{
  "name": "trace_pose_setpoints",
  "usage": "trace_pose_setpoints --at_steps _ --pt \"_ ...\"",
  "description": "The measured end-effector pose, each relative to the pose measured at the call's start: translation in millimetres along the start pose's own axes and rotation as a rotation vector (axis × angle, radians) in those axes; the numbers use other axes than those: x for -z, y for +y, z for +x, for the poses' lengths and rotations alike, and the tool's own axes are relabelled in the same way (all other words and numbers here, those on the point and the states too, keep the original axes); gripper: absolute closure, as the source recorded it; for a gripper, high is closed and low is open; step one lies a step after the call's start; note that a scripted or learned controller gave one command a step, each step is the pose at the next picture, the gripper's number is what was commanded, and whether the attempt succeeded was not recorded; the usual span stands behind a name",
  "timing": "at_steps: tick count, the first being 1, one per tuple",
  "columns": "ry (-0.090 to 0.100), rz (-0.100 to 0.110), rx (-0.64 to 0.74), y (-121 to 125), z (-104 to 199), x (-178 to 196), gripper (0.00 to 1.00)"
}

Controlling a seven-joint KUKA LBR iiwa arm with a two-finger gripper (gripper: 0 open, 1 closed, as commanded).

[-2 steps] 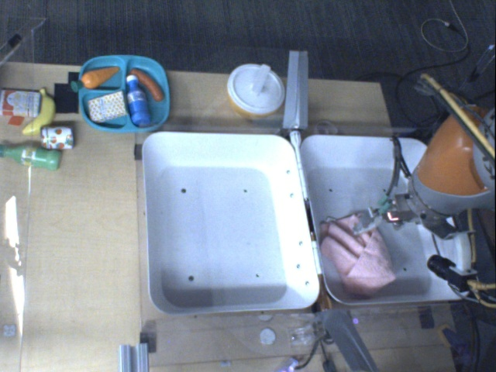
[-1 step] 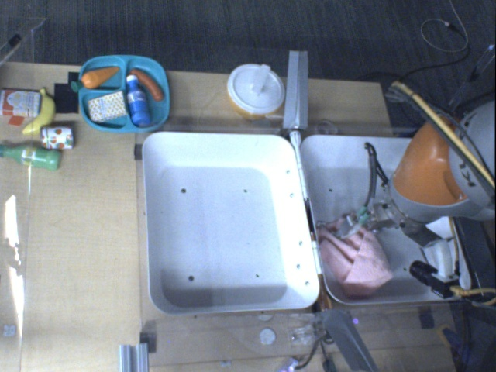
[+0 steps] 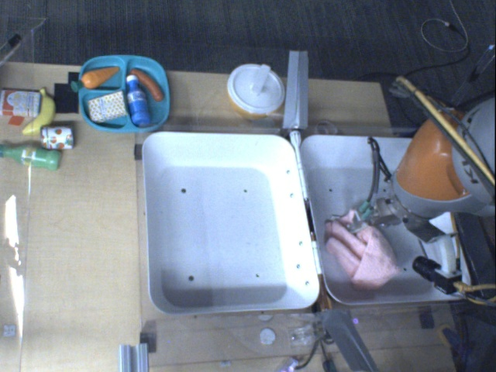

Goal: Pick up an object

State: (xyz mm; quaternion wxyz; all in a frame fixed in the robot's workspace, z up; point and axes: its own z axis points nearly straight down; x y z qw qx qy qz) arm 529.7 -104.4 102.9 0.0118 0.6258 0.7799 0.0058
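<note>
Lying in rt bin [image 3: 341,161], pink cloth [image 3: 360,256] w/ hand [image 3: 363,214] at its top edge.

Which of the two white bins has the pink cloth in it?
The right bin, the one under the arm. The pink cloth lies in it by the gripper.

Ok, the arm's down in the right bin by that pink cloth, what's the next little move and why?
Probably close on the cloth and lift straight up a little. The tool sits at the upper edge of the pink cloth in the right bin, low and touching it. A small lift would show whether the cloth comes away with it.
</note>
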Motion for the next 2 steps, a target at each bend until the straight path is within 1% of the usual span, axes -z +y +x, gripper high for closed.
trace_pose_setpoints --at_steps 1,2 --pt "0.013 0.018 0.236 50 25 81 1.0" --pt "0.014 0.017 0.402 94 19 116 1.0"
